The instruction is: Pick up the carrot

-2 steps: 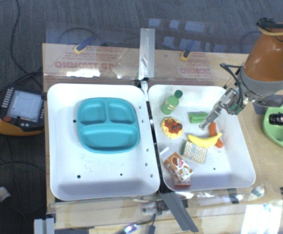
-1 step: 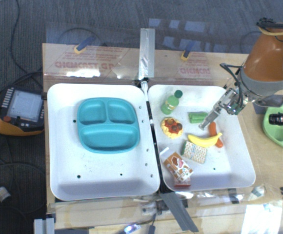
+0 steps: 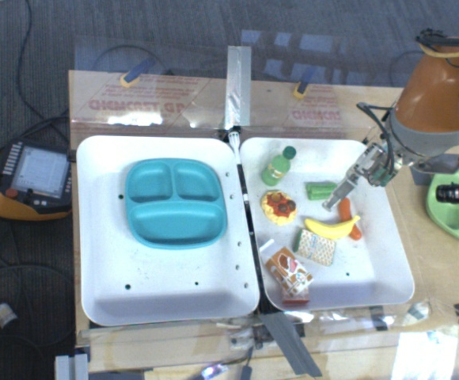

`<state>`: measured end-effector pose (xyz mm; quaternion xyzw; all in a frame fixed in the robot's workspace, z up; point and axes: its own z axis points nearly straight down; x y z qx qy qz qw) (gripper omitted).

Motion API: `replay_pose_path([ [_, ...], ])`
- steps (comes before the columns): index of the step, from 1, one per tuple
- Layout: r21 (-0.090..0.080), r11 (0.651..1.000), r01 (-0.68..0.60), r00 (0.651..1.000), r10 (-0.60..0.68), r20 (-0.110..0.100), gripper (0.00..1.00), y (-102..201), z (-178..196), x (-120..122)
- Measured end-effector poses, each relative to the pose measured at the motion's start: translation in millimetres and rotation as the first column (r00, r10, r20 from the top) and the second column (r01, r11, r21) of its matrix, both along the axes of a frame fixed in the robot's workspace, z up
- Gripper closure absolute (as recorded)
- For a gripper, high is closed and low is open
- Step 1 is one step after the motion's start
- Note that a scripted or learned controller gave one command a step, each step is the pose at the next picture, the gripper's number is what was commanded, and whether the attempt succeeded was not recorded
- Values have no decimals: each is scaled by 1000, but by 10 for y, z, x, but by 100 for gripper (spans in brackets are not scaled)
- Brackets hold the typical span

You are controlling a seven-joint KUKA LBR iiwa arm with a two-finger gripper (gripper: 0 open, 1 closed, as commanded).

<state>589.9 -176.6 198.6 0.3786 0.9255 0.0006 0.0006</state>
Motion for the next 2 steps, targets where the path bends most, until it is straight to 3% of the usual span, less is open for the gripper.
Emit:
replay_pose_path([
  [1,3,1000,-2,1000,2,3,100,19,92,14],
  [2,2,1000,-2,1000,2,2,0,18,91,13],
])
